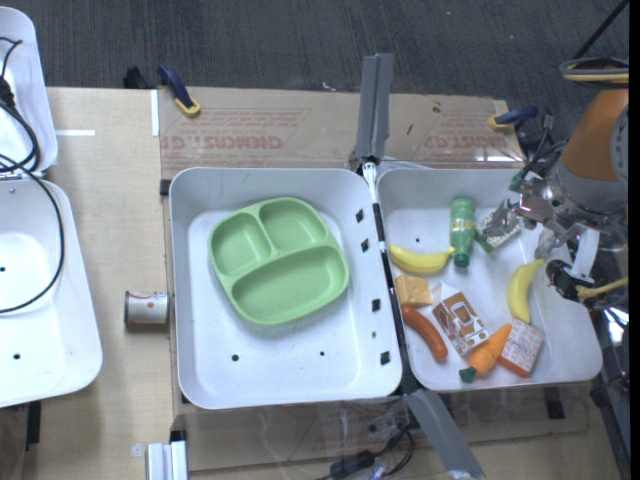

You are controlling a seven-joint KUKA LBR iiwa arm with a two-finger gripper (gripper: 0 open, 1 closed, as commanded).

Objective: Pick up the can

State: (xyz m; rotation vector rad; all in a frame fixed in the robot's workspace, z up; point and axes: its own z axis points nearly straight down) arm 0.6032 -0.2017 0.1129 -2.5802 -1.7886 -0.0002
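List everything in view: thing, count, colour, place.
divided plate: 1, green, left bin
left bin: 1, white
right bin: 1, white
bottle: 1, green, right bin, top
bananas: 2, yellow, right bin
carrot: 1, orange, right bin, front
sausage: 1, orange-red, right bin
can: 1, silver, on its side on bench left of left bin
clamps: 2, blue/yellow, bench rear
gripper: 1, grey, over right bin
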